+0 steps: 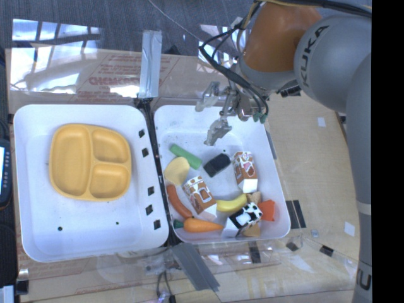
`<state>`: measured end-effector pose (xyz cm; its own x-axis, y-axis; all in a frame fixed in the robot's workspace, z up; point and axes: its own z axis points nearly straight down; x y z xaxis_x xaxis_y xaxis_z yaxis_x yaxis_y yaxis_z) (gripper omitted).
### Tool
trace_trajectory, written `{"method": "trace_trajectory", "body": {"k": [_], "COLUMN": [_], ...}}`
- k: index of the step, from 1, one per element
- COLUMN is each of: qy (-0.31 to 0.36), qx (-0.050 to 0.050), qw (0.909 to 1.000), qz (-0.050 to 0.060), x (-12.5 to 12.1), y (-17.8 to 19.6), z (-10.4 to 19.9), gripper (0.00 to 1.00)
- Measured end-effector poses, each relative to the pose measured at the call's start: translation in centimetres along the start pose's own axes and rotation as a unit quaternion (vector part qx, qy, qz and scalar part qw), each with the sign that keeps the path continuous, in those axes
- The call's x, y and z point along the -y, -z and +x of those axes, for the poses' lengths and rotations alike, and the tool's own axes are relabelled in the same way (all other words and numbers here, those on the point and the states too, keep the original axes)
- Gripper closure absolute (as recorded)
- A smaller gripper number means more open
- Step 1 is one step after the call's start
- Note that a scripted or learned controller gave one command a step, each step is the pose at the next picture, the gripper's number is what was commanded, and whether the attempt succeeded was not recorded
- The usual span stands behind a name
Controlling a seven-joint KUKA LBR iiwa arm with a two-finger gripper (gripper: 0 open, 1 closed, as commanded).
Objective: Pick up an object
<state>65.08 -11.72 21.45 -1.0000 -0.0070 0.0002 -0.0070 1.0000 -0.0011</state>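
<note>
My gripper point(213, 115) hangs over the back of the right bin point(273, 163), its two metal fingers point(218, 131) spread open with nothing between them. Just below it lie a green piece point(185, 156) and a black block point(216, 164). Further forward sit two brown-and-white cartons point(199, 194) point(245, 169), a pale yellow fruit point(177, 169), a banana point(231, 203), a sausage point(177, 200), a carrot point(202, 225), a black-and-white cow point(245, 216) and an orange piece point(267, 209).
The left bin point(31, 188) holds a yellow divided plate point(90, 161). A dark ridge with clips point(150, 169) separates the two bins. The grey arm with its orange band point(278, 33) and cables reaches in from the upper right.
</note>
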Motion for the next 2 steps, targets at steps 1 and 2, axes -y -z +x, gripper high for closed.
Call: {"method": "trace_trajectory", "body": {"k": [1,2], "qy": [-0.057,-0.042], "qx": [-0.001,0.009], "qw": [0.9984,0.9991], "qz": [0.0,0.001], "x": [3.0,-1.5], "y": [-5.9,-10.1], "z": [4.1,8.0], "gripper": [0.0,0.0]}}
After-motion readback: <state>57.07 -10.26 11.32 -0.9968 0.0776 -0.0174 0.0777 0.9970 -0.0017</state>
